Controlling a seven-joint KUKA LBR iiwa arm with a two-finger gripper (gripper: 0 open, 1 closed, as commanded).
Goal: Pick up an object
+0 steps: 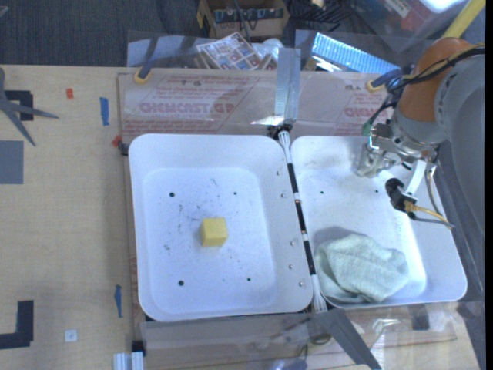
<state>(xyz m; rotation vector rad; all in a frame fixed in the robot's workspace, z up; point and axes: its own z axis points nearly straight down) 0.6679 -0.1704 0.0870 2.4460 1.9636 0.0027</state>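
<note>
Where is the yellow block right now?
The yellow block sits near the middle of the left bin, across the divider from the crumpled cloth in the right bin.

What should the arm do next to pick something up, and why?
Probably bring the gripper toward the cloth and lower onto it. The gripper sits over the far part of the right bin, with nothing seen between its fingers, and the cloth lies crumpled in that bin's near part. The yellow block lies farther off, in the left bin.
</note>
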